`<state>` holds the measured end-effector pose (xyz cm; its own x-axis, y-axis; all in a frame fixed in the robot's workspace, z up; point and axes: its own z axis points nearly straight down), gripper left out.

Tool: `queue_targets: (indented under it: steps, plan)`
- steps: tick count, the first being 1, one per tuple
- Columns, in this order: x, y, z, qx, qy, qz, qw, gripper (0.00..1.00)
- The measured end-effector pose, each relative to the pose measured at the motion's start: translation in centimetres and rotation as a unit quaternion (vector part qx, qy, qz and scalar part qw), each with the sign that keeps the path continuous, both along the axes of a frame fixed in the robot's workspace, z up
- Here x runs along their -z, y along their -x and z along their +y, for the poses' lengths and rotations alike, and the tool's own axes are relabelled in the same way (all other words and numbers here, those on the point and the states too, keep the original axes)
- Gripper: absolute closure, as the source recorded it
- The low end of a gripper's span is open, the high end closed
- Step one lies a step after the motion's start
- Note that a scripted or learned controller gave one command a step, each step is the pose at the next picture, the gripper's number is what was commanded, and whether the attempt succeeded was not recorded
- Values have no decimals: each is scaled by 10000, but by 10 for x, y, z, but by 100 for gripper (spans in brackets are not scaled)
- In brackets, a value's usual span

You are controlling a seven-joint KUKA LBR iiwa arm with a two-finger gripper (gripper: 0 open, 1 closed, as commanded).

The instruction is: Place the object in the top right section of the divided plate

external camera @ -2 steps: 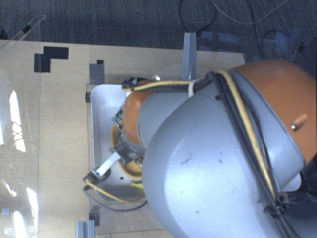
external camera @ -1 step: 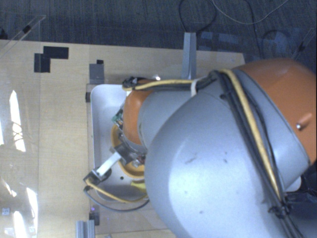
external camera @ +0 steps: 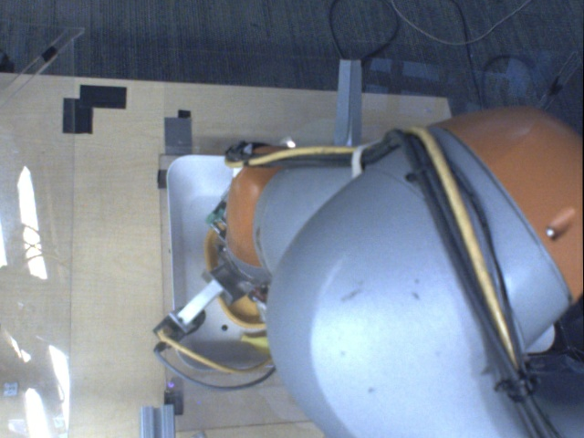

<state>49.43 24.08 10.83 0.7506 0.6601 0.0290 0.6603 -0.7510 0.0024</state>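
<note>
Pale wood makes up the bench top (external camera: 100, 272), with two black angular marks (external camera: 89, 106) near its far left corner and glare streaks across its left part. Further right, a shallow white plastic bin (external camera: 187, 235) sits on the bench, a short grey metal post (external camera: 178, 131) standing at its far corner. Low in the bin, a bit of a round plate with yellow sections (external camera: 239, 310) shows beneath the arm; which section is which I cannot tell. A white and black part (external camera: 187, 318) juts toward the bin's near left wall, with a yellow cable (external camera: 205, 354) looping beneath it. The gripper itself is hidden by the arm, so I cannot tell its state, nor where the task's object lies. To the right, the big grey rounded arm with its orange band (external camera: 411, 281) covers most of the bench, a yellow cable (external camera: 301, 156) running along it. A taller grey post (external camera: 349, 99) stands behind it.
</note>
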Motion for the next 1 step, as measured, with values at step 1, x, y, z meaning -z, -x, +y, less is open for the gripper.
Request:
queue_targets:
  steps: [1]
  plan:
    - [-11,-1,0,-28,-8,0,10000,100]
